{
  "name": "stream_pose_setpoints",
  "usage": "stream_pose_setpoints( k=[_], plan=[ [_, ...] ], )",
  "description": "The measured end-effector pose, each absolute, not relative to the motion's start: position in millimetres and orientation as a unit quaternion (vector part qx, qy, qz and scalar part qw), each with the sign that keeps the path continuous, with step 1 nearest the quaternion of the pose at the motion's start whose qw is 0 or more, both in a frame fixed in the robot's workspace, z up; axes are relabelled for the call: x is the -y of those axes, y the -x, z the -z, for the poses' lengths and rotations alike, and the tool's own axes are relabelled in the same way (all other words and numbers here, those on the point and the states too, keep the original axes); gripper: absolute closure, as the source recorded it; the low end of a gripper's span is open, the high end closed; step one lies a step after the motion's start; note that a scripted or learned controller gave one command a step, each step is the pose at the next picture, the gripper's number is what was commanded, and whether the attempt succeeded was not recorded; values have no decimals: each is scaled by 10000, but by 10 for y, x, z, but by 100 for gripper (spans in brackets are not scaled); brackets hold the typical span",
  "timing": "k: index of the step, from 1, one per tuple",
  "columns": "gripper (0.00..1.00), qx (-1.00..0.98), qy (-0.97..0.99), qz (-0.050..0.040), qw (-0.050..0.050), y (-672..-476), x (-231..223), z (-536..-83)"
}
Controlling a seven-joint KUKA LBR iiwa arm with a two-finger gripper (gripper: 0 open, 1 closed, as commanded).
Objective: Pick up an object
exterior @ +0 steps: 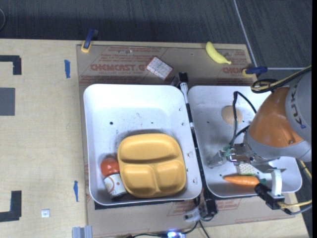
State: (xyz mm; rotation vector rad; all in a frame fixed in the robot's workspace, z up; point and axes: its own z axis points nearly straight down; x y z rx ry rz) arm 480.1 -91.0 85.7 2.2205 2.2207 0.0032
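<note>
In the right bin (208, 108) an orange carrot (241, 180) lies along the front wall. My gripper (218, 158) hangs low over the bin floor, just left of and above the carrot, with nothing visibly held in it. A tan round piece (228, 114) rests toward the back of the same bin, partly behind a black cable. A small speckled item (246, 169) peeks out under the wrist. The left bin (99, 113) holds a yellow divided tray (151, 163), a red-orange ball (109, 166) and a small can (114, 184) beside it.
A yellow banana (217, 53) and a small patterned box (159, 67) lie on the cardboard behind the bins. The arm's orange band (277, 123) covers the right bin's right side. Blue clamps (89, 38) hold the cardboard's edges.
</note>
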Motion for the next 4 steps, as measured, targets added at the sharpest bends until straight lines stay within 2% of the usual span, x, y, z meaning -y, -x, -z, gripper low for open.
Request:
stream_pose_setpoints(
  k=[1, 2, 3, 4],
  plan=[
    [100, -7070, -7072, -26, 37, -4821, 916, -966],
    [0, -7071, -7071, -24, 32, -4820, 913, -965],
    [0, -7073, -7069, -6, 16, -5031, 931, -856],
    [0, -7071, -7071, -10, 10, -4803, 936, -857]
  ],
)
